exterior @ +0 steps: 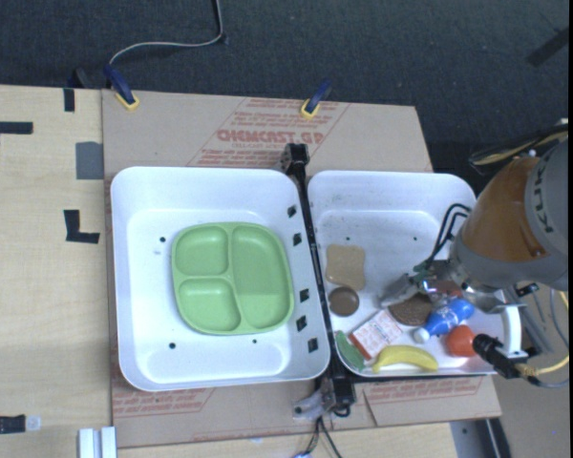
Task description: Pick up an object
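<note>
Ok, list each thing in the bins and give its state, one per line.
Green tray: lying flat in the left bin, compartments bare.
Banana: lying at the right bin's front edge.
Tan square: flat on the bin floor.
Brown disc: flat, beside the divider.
Gripper: low over the clutter.

"CHEMCAST GP" printed on cardboard sheet
</note>
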Motion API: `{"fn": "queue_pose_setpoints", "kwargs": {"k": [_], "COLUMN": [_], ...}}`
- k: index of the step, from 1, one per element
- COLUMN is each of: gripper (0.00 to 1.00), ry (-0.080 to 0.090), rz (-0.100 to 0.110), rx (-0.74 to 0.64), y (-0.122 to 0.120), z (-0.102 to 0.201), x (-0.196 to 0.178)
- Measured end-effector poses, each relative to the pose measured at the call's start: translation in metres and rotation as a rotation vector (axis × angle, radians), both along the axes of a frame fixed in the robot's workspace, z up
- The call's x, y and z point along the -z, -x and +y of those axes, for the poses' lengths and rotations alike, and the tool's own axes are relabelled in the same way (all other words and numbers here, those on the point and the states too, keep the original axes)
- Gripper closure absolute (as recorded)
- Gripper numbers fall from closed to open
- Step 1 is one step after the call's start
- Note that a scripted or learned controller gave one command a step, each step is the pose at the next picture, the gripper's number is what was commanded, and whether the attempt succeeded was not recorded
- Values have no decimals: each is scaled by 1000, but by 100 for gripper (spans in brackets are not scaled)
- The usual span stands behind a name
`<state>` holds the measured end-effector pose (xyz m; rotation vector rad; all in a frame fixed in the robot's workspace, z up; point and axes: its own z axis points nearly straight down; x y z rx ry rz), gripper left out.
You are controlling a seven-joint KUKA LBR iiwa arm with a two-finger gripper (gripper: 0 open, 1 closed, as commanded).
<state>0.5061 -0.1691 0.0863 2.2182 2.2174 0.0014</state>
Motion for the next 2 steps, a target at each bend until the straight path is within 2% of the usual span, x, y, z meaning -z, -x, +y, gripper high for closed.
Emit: {"fn": "queue_pose_setpoints", "kwargs": {"k": [1, 2], "gripper": [100, 100], "ry": [0, -4], "rz": [0, 3], "rx": [-1, -3], "y": [0, -72], "z": [0, 79], "x": [-9, -98]}}
